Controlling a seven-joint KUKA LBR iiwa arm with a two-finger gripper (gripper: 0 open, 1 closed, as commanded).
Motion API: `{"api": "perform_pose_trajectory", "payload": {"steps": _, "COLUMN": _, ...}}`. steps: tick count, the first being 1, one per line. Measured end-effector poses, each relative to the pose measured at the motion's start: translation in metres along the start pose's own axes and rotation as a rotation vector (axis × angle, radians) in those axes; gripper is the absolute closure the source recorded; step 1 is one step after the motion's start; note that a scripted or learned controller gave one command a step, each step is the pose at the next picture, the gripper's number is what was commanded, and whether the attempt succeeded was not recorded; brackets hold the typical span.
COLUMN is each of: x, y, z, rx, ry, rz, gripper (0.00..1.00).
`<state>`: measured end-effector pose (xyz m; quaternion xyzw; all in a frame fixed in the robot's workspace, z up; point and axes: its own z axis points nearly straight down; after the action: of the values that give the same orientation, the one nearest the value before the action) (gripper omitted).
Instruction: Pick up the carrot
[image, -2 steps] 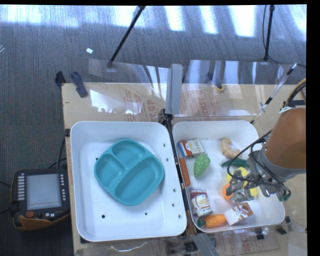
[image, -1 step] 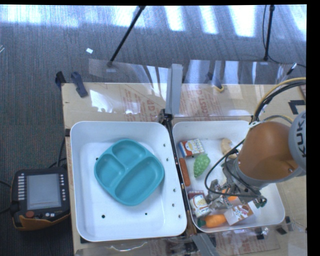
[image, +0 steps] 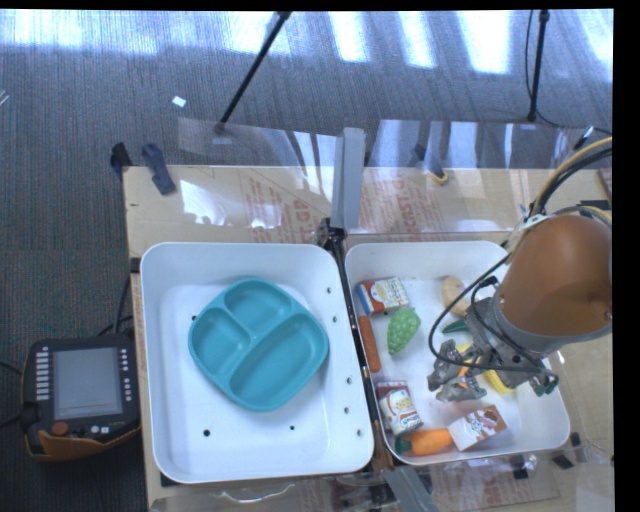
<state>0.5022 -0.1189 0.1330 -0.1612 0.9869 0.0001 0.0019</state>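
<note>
The gripper (image: 462, 378) hangs low over the right bin (image: 555, 425) — whether it is released or clenched cannot be told from above. The carrot (image: 432, 441) lies just below it, at the bin's near edge, between two small cartons (image: 398, 407) (image: 478, 427). The left bin (image: 160, 300) holds a teal plate (image: 258, 343).

Print on the bench (image: 300, 205) and cartons (image: 385, 295) is unreadable

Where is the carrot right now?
The carrot lies at the near edge of the right bin, between a small carton on its left and another small carton on its right.
</note>
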Motion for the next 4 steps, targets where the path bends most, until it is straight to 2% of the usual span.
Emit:
{"api": "perform_pose_trajectory", "payload": {"steps": 1, "x": 0.029, "y": -0.05, "z": 0.046, "rx": -0.001, "ry": 0.001, "rz": -0.046, "gripper": 1.0}}
{"api": "perform_pose_trajectory", "payload": {"steps": 2, "x": -0.073, "y": -0.018, "z": 0.046, "rx": -0.004, "ry": 0.001, "rz": -0.268, "gripper": 1.0}}
{"api": "perform_pose_trajectory", "payload": {"steps": 3, "x": -0.072, "y": -0.019, "z": 0.046, "rx": -0.004, "ry": 0.002, "rz": -0.266, "gripper": 0.0}}
{"api": "perform_pose_trajectory", "payload": {"steps": 4, "x": 0.001, "y": -0.062, "z": 0.045, "rx": -0.002, "ry": 0.001, "rz": -0.364, "gripper": 0.0}}
